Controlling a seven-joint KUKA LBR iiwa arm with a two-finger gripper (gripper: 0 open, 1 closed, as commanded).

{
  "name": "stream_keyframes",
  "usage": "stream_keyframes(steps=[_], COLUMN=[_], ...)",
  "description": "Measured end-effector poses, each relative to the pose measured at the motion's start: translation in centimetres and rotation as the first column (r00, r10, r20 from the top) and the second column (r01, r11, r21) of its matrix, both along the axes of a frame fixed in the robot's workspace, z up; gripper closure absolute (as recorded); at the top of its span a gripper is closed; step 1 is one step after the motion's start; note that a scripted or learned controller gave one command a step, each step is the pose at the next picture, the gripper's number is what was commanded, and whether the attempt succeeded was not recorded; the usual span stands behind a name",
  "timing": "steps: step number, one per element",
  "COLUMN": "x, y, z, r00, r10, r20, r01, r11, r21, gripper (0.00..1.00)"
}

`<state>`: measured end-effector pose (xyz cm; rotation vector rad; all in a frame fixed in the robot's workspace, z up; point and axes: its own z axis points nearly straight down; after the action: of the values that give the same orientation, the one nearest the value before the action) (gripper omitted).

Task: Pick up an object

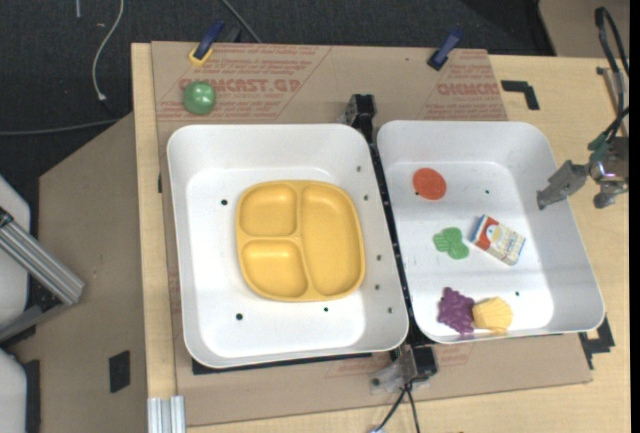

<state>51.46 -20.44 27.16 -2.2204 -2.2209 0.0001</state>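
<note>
The gripper [572, 183], empty with its fingers spread apart, sits at the right bin's [560, 306] right rim in the frame's right-center, and the nearest object, a small red-white-blue carton [498, 240], lies in that bin down-left of it, long axis running upper-left to lower-right.

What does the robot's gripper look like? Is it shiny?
The gripper peeks in at the right edge. It looks like dull grey metal with blocky, angular parts, not very shiny. Dark cables hang above it. It is too small to show any markings.
</note>
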Motion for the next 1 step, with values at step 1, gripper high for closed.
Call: stream_keyframes(steps=[1], x=[0.61], y=[0.67], z=[-4.67], r00=[1.0], r10=[0.001], r20=[-0.005], r01=[-0.001], r11=[1.0], r21=[0.003], gripper=[0.0])
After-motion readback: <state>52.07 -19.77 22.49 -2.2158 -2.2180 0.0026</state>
